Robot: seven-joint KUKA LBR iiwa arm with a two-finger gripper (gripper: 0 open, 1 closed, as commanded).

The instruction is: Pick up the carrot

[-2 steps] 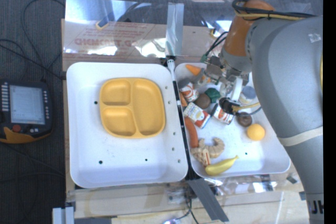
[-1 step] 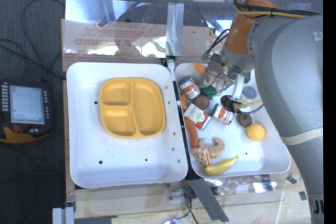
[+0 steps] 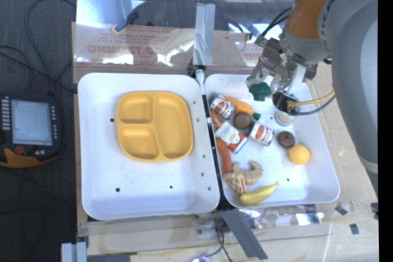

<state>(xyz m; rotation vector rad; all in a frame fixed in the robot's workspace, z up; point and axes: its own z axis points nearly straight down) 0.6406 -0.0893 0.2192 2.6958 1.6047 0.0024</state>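
Hovering over the right bin (image 3: 324,190), claw (image 3: 268,88) state too hard to tell. Reaching step; next, down onto carrot (image 3: 236,104).

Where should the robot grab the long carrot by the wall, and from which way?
Probably the bare lower half of the carrot, from straight above, closing across its thin width. It lies flat along the right bin's left wall, a can lies against its upper part, and a knobbly beige toy crowds its tip.
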